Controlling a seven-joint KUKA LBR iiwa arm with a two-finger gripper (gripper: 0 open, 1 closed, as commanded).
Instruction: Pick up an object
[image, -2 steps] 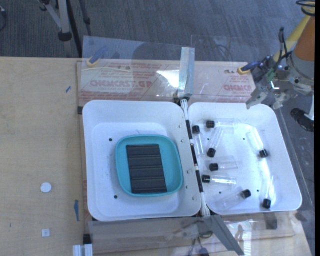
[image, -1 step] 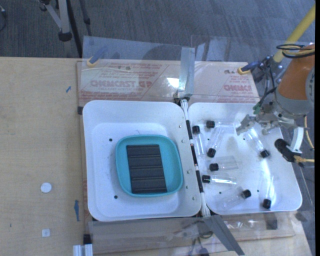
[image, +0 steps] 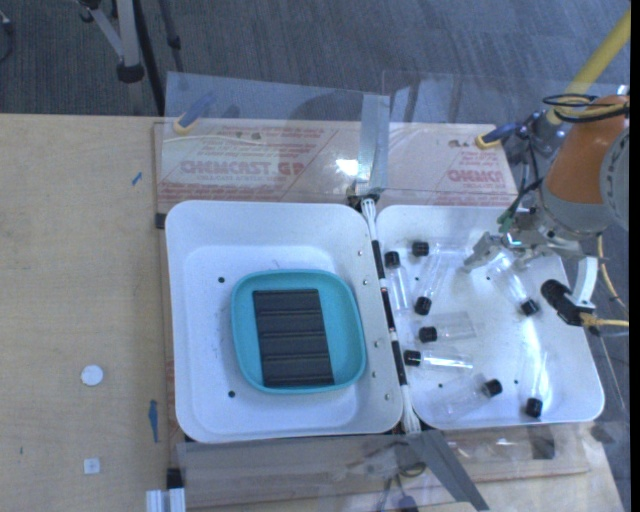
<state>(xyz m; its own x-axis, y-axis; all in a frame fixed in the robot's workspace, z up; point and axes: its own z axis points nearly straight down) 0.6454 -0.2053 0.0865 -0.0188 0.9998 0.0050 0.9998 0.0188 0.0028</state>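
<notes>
Behind both bins, "CHEMCAST GP" labels a sheet; fingers' state unclear.

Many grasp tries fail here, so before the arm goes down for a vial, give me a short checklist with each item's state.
1. Vials within reach in the right bin: ok, several clear, black-capped vials lie scattered there.
2. Gripper over the right bin: ok, it is at the upper part, near the vial by the top edge.
3. Nothing held already: cannot tell, the fingers are too small and blurred.
4. Target apart from neighbours: not ok, vials near the gripper lie close together.
5. Left bin out of the way: ok, it holds a teal tray with a dark insert, apart from the arm.
</notes>
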